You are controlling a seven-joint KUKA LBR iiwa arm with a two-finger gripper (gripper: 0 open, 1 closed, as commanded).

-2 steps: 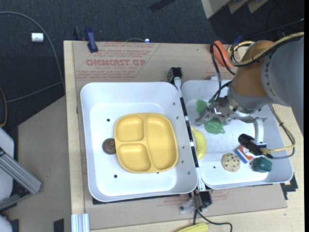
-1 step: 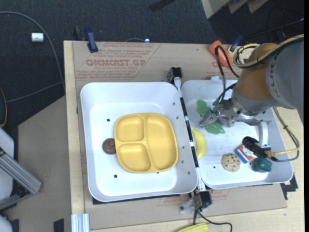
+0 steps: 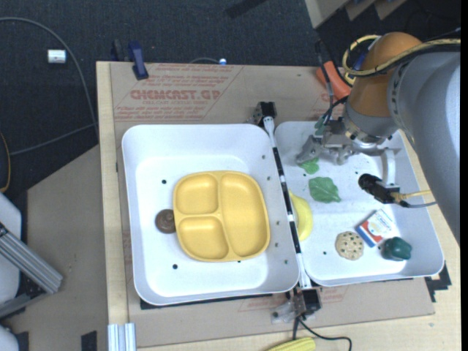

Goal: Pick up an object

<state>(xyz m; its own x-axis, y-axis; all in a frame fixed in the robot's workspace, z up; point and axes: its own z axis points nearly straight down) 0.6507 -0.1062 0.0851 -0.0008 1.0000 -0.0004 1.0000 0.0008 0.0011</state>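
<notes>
My gripper (image 3: pixel 322 155) hangs over the far left part of the right bin (image 3: pixel 420 265), and its two grey fingers look spread apart with nothing between them. A small green scrap (image 3: pixel 311 167) lies just below the left fingertip. A larger green leafy piece (image 3: pixel 324 189) rests a little nearer the camera. Also in this bin are a yellow item (image 3: pixel 303 216) against the left wall, a cookie (image 3: pixel 350 245), a small red, white and blue box (image 3: pixel 376 227) and a dark green object (image 3: pixel 397 249).
The left bin (image 3: pixel 139 167) holds a yellow divided plate (image 3: pixel 219 215) and a brown round piece (image 3: pixel 166 221) beside it. A black fitting (image 3: pixel 374 186) on a yellow cable hangs over the right bin. The grey arm (image 3: pixel 431 115) covers the bin's far right corner.
</notes>
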